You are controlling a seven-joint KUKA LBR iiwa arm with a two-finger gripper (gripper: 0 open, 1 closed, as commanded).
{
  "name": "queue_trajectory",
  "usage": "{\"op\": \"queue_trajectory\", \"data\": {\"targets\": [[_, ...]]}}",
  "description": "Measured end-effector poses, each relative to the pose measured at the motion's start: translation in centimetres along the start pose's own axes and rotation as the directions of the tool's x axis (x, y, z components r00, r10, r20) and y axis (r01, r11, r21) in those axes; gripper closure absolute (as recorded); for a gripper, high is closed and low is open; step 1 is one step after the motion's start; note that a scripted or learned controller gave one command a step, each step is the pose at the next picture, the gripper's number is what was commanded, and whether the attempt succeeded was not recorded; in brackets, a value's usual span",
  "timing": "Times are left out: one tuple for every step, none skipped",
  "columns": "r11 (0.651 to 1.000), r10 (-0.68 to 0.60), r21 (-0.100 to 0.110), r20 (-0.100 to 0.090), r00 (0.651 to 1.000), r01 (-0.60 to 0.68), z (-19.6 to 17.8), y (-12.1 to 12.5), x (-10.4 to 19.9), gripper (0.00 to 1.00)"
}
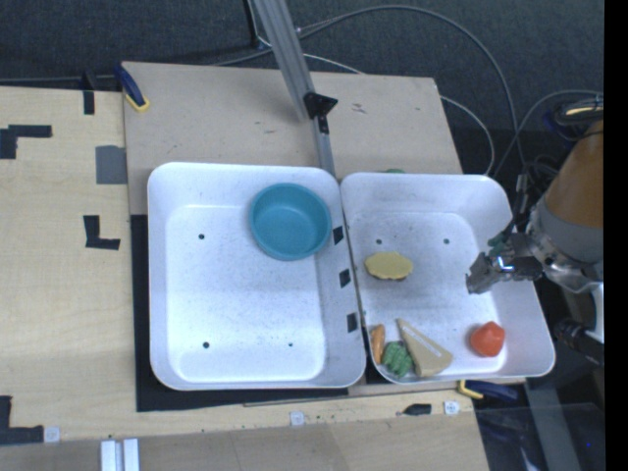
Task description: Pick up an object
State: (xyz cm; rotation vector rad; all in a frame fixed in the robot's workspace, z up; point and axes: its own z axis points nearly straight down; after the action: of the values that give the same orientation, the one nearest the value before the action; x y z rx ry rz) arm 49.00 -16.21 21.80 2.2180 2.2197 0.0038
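Two white bins: gripper (pixel 483 275), finger state indiscernible, hangs over right bin (pixel 442 199), round red fruit (pixel 487 339) just below it, flat yellow piece (pixel 389 266) leftward.

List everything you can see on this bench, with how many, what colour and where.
bins: 2, white, side by side on the bench
bowl: 1, blue, left bin, far right corner
flat round piece: 1, yellow, right bin, middle left
red ball-shaped item: 1, right bin, near right
wedge: 1, tan, right bin, near edge
green item: 1, beside the wedge
carrot: 1, orange, near left corner
arm: 1, grey and orange, right
hand: 1, dark, over right bin
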Motion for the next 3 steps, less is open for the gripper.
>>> {"op": "queue_trajectory", "data": {"targets": [[1.0, 0.0, 0.002, 0.0, 1.0, 0.0, -3.7, 0.1, 0.0, 1.0], [1.0, -0.004, 0.006, -0.001, 1.0, 0.004, -2.5, 3.1, 4.6, 1.0], [1.0, -0.003, 0.006, -0.002, 1.0, 0.003, -1.5, 5.4, 8.6, 1.0]]}}
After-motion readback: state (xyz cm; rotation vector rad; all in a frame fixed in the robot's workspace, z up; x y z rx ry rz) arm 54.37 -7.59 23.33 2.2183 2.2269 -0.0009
